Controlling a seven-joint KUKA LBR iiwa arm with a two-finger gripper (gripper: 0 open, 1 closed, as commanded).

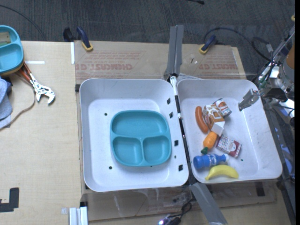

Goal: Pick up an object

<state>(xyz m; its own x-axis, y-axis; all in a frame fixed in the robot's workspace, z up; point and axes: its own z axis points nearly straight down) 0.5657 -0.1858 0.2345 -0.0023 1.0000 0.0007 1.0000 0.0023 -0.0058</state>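
Observation:
The right bin (262,139) holds several toy items. A red sausage (201,118) lies beside a small white-and-orange carton (218,110). Below them are an orange carrot (211,140), a red packet (229,146), a blue bottle (209,161) and a yellow banana (222,172). My gripper (247,100) hangs over the bin's upper right part, to the right of the carton and apart from every item. Nothing is visibly held in it.
The left bin (93,125) carries a teal divided plate (140,138). A grey post (175,50) rises between the bins at the back. On the bench to the left lie a wrench (41,91) and a teal container (10,50).

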